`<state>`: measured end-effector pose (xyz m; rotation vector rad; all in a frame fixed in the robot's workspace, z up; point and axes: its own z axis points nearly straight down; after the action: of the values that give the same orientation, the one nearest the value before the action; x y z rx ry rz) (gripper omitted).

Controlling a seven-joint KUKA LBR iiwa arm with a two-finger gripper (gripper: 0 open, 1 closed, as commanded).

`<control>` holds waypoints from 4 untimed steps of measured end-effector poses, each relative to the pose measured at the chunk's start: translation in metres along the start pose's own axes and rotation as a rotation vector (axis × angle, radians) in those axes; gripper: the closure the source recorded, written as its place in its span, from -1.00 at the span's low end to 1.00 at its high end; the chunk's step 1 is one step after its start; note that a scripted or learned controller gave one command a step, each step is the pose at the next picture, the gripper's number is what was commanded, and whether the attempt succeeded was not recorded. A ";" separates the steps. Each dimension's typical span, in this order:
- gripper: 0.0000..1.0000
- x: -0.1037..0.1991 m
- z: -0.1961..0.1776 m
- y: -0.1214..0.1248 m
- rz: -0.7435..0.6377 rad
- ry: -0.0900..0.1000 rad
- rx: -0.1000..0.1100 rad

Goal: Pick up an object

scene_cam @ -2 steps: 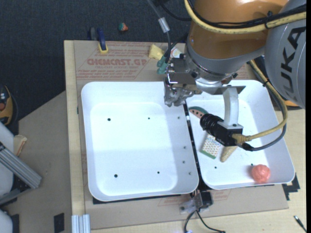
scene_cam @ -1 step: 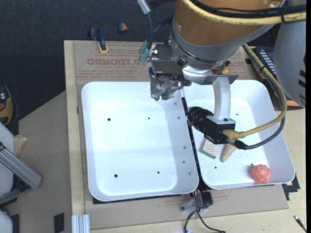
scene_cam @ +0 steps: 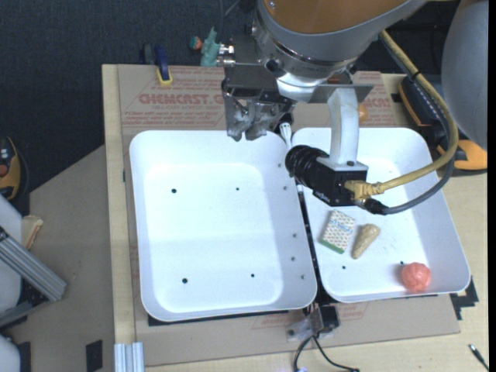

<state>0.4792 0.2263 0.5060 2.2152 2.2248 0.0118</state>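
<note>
My gripper point(scene_cam: 251, 124) hangs over the back edge of the left bin point(scene_cam: 155, 231), close to the divider between the bins. I see nothing held in it. In the right bin point(scene_cam: 434, 208) lie a small green-and-white packet point(scene_cam: 339, 231), a tan cone-shaped piece point(scene_cam: 365, 239) touching it on its right, and a pink ball point(scene_cam: 416, 276) near the front right corner. All three lie well in front of and to the right of the gripper.
A black cylindrical unit point(scene_cam: 322, 177) with a yellow cable point(scene_cam: 411, 175) hangs from the arm over the right bin's left side. The orange-banded wrist point(scene_cam: 333, 14) covers the back middle. Clamps point(scene_cam: 163, 68) sit on the board behind the bins.
</note>
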 end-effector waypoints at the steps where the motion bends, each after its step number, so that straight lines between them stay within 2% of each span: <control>1: -1.00 -0.002 0.003 0.000 0.003 -0.004 0.007; 2: 1.00 -0.001 -0.008 0.000 0.001 -0.002 0.003; 3: -1.00 -0.001 -0.007 0.000 0.001 -0.003 0.004; 4: 1.00 0.000 -0.018 0.000 -0.001 -0.001 0.000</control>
<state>0.4795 0.2264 0.5242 2.2143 2.2250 0.0100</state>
